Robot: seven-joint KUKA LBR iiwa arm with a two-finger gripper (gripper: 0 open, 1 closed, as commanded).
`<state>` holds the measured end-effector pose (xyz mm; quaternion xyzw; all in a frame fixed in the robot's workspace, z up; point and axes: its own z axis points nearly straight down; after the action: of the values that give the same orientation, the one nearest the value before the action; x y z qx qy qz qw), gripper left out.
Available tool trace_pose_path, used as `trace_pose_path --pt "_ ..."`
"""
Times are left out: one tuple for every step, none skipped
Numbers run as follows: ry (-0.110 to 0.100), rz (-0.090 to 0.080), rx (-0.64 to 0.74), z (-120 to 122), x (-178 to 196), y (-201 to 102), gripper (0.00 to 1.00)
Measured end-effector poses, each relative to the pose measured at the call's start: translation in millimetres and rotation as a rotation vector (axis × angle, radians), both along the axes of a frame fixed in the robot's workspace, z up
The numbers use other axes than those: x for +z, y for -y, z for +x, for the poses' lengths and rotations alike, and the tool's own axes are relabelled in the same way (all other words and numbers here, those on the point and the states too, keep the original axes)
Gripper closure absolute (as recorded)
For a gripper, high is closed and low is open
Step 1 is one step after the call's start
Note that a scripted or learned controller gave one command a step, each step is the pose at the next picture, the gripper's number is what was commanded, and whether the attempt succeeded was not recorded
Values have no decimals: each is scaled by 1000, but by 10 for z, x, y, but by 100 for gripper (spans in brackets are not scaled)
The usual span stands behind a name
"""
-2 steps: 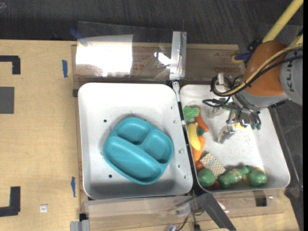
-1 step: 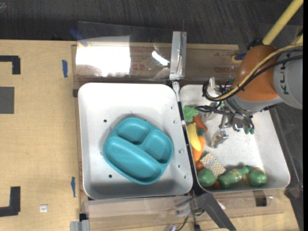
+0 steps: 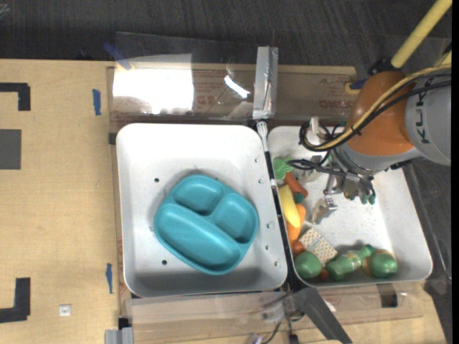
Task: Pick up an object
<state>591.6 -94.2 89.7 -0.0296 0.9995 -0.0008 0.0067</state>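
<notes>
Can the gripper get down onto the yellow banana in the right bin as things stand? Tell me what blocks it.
Probably yes. The gripper hangs over the right bin, just beside the yellow banana, whose top is uncovered. The orange carrot and the bin's left wall crowd it, so a clean grasp is uncertain.

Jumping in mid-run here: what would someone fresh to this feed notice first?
Most likely the big teal divided plate, lying alone in the left bin. Next, the arm's orange band over the right bin, with the gripper hanging just above the yellow banana. Green and orange toy foods crowd that bin's near and left edges.
</notes>
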Motion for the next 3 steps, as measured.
trace_pose_path --pt "2 -2 117 -153 3 -31 0" --pt "3 0 63 -279 3 -35 0" --pt "4 0 7 -609 6 -45 0"
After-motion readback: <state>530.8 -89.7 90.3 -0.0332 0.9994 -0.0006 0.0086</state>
